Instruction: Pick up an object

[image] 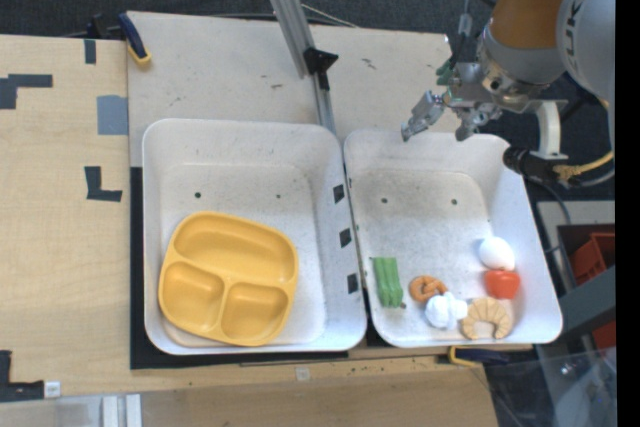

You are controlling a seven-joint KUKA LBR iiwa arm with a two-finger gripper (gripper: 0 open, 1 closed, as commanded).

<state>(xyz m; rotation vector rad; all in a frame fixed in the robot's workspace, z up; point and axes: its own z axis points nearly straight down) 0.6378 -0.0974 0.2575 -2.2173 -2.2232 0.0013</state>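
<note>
Camera view: gripper (pixel 440 123), fingers spread, holding nothing, above right bin's (pixel 520 205) far rim. Items (egg (pixel 496 252), tomato (pixel 503 283), croissant (pixel 489 317)) clustered near corner; isolated green piece (pixel 387 281) likely easiest: centre over it, descend straight.

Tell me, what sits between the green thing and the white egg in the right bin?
In the camera view, a small brown pretzel-like piece lies between the green thing and the white egg, nearer the green one.

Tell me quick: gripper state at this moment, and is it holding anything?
Gripper: open, nothing between its fingers, above the far edge of the right bin.
</note>
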